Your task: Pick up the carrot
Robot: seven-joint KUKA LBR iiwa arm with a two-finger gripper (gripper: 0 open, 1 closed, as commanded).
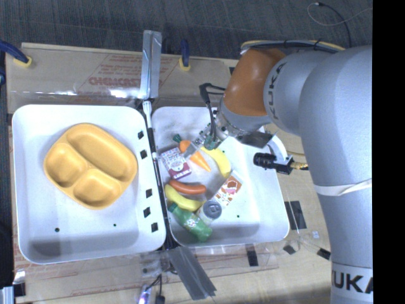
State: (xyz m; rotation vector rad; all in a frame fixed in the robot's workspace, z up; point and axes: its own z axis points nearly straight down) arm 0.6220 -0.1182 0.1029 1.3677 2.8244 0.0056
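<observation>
This is a robotics lab or test cell, not a home or shop. A large grey KUKA arm (329, 138), its maker's name on the casing and an orange band above the wrist, reaches over a wooden bench (76, 68) bearing two shallow white bins (25, 233) fixed side by side with black clips and metal brackets. Blue clamps (183, 50) grip the bench's far edge, loose cables (335, 14) trail on dark carpet, and the right bin holds plastic toy food (186, 189), the left a yellow divided tray (90, 164).
</observation>
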